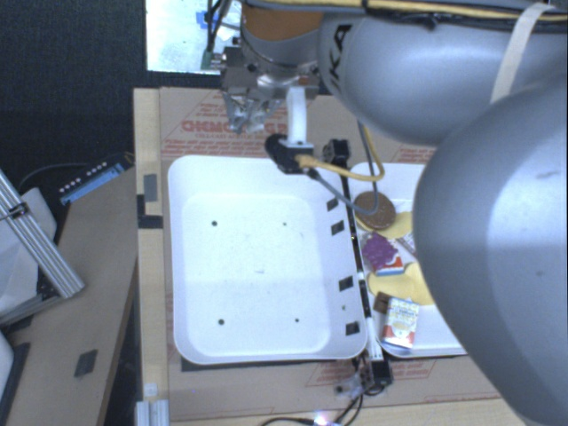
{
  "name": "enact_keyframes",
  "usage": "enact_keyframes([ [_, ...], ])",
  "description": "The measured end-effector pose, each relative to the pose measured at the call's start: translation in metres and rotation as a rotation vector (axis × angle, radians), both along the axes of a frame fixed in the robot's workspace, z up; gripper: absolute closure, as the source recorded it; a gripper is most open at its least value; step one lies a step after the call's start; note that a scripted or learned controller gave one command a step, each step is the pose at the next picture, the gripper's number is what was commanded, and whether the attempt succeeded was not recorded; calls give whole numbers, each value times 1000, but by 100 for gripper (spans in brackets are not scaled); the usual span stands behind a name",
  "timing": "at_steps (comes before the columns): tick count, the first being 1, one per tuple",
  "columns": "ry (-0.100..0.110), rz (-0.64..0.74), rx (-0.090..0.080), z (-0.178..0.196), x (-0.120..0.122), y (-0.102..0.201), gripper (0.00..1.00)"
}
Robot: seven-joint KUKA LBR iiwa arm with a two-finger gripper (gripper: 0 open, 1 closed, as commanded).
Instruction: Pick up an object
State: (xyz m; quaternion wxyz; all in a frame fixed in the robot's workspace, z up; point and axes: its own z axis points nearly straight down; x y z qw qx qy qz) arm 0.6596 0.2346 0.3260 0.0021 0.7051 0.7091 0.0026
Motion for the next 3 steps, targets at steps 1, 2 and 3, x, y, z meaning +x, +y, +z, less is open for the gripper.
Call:
enact_keyframes([
  [1,-9,2,6,139,-25,0,100],
  [2,-3,2,3,215,-30,0,100],
  [3,22,-8,-6,-98,-38,-59,100],
])
